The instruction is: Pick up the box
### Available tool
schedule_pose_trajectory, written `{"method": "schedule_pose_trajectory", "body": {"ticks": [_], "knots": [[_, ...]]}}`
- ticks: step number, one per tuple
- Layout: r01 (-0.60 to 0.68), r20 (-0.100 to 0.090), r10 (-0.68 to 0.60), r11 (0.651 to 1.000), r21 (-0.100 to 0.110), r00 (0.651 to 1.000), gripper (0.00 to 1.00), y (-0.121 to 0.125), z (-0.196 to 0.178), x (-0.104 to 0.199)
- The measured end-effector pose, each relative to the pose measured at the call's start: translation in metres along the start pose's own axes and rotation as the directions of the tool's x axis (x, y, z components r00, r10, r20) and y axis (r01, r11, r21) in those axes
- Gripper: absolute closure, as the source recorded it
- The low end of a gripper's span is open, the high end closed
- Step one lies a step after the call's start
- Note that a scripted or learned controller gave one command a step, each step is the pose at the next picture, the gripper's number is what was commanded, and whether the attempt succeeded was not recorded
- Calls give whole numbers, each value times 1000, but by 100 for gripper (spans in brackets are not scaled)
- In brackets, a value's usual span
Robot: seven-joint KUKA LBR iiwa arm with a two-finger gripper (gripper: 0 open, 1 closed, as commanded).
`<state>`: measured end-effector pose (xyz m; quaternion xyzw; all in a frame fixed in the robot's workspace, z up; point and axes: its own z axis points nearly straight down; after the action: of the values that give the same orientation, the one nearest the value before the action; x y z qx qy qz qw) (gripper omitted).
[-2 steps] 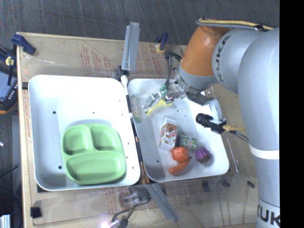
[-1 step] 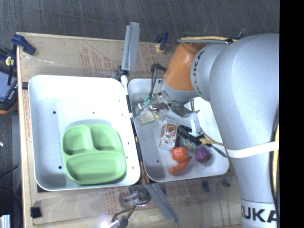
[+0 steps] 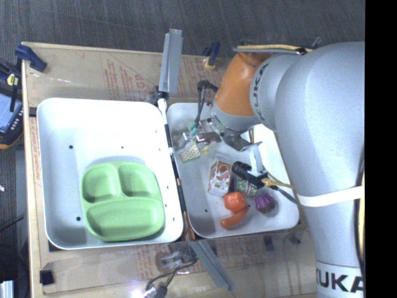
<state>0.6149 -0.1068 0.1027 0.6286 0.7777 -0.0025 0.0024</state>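
The grey arm's gripper (image 3: 197,136) hangs over the right white bin (image 3: 205,225); whether its fingers are apart cannot be told. A green divided plastic tray (image 3: 121,200) lies in the left bin. The small printed cardboard box (image 3: 219,177) lies mid-bin, beside an orange toy vegetable (image 3: 234,202).

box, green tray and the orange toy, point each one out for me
box (image 3: 219,177), camera view, middle of its printed top face
green tray (image 3: 122,200), camera view, ridge between its compartments
orange toy (image 3: 234,201), camera view, its rounded upper part
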Motion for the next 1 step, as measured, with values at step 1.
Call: {"method": "schedule_pose_trajectory", "body": {"ticks": [1], "knots": [[247, -6, -247, 969, -3, 969, 100, -20, -90, 50]]}}
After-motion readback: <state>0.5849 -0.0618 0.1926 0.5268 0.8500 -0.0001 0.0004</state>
